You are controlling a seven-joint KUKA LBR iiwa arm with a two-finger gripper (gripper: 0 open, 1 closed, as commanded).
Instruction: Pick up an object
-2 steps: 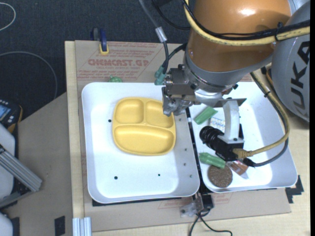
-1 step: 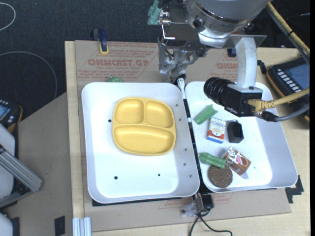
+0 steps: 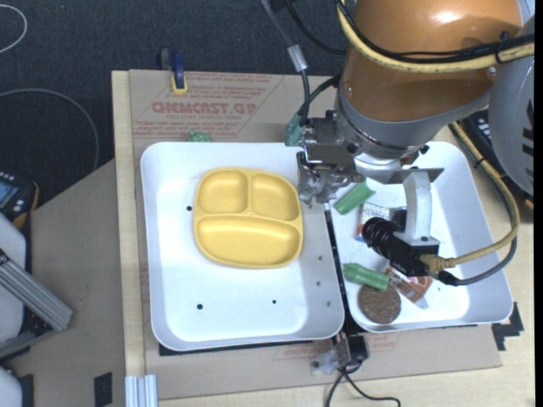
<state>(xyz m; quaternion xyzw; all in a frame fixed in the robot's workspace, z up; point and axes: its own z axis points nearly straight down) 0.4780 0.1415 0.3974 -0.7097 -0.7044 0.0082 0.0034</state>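
My gripper (image 3: 316,183) hangs below the big orange wrist band, low over the left edge of the right bin (image 3: 475,219), close to the wall between the two bins. A green stick-shaped piece (image 3: 353,197) lies just to the right of it. A second green piece (image 3: 365,275) and a brown round disc (image 3: 379,304) lie near the front of that bin. A small reddish-brown item (image 3: 416,288) sits beside the disc. The arm hides much of the right bin's floor.
A yellow three-part plate (image 3: 249,217) lies in the left bin (image 3: 170,253), toward its back. A black cable fitting (image 3: 392,242) with a yellow hose hangs from the arm over the right bin. Cardboard (image 3: 221,100) lies under both bins.
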